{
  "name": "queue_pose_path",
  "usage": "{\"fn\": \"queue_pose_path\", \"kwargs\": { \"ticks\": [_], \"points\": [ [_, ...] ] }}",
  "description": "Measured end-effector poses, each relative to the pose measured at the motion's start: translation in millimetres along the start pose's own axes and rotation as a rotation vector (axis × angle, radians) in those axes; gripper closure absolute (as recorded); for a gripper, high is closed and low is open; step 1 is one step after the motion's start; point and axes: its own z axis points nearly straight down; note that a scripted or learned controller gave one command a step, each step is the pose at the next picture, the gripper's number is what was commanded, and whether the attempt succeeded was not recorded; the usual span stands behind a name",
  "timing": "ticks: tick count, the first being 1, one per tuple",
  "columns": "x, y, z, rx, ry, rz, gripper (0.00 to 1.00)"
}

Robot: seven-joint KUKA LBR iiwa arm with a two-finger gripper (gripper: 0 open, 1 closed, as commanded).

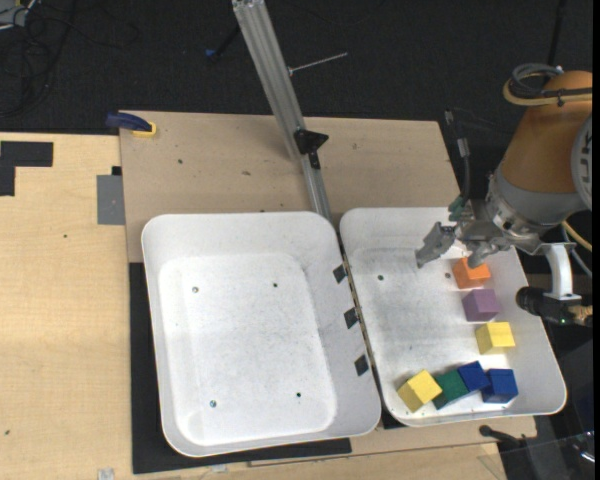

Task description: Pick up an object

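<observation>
In the right bin (400, 308), several small blocks lie along the right side and near corner. An orange block (470, 273) is farthest back, then a purple block (480, 304) and a yellow block (496, 337). At the near edge sit another yellow block (419, 389), a green block (450, 388) and two blue blocks (487, 380). My gripper (455, 250) hangs over the bin's far right part, just above and behind the orange block. It is open and nothing sits between the fingers.
The left bin (180, 258) lies beside the right one, with black clips (348, 316) along the shared rim. A slanted metal rail (280, 88) rises behind the bins. The grey and orange arm (545, 158) fills the right side.
</observation>
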Motion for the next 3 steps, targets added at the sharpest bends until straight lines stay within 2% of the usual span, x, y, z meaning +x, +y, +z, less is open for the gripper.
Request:
{"fn": "queue_pose_path", "kwargs": {
  "ticks": [1,2,3],
  "points": [
    [0,0,0,0.000,0.000,0.002,0.00],
    [-3,-6,45,0.005,0.000,0.002,0.00],
    [2,-1,107,0.005,0.001,0.002,0.00]
  ]
}}
